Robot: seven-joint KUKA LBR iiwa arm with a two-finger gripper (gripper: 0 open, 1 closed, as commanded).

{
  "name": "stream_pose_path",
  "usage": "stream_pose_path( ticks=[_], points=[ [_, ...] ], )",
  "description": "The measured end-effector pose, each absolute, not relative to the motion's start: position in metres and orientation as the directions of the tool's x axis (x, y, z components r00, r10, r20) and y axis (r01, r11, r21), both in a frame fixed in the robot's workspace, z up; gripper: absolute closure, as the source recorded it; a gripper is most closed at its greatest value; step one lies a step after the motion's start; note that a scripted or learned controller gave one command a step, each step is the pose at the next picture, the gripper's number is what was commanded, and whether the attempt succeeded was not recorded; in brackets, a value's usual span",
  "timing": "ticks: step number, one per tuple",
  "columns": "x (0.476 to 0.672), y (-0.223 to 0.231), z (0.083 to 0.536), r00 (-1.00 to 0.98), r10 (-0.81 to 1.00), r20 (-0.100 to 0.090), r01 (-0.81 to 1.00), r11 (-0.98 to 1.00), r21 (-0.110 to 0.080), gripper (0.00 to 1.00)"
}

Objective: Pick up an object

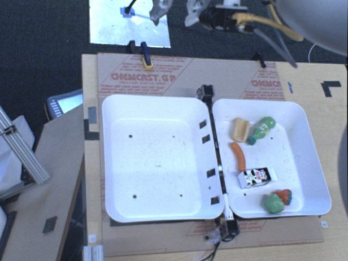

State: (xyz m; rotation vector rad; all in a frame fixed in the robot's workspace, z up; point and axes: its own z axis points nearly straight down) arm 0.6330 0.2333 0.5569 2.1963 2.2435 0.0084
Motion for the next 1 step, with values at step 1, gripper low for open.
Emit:
stream_pose_path(
  ticks=[1],
  points=[
    [0.6331,0.2336,0.5681,-0.026,1.000,0.003,1.000,0.026,0.007,1.00]
  ],
)
